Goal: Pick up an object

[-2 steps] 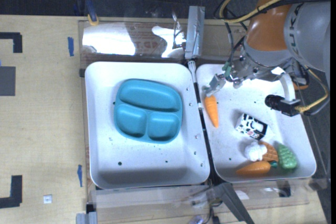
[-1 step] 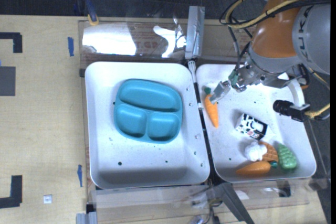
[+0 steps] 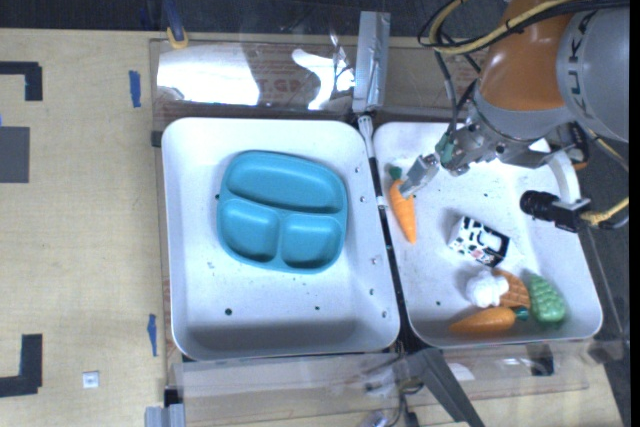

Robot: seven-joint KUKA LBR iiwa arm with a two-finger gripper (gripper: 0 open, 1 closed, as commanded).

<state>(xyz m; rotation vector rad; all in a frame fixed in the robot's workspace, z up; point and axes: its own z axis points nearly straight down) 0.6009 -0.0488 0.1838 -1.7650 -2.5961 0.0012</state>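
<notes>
White right bin (image 3: 575,245): pincer (image 3: 418,172) above carrot (image 3: 403,212); "KU" on arm (image 3: 590,55).

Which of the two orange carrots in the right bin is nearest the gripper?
The upper carrot, beside the bin's left wall, just below the gripper. The other carrot lies low, by the bottom wall.

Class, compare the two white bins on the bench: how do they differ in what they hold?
The left bin holds one large blue divided tray; the right bin holds several small toys, among them an orange carrot. The gripper is over the right bin, not the left. Both are shallow and white.
</notes>
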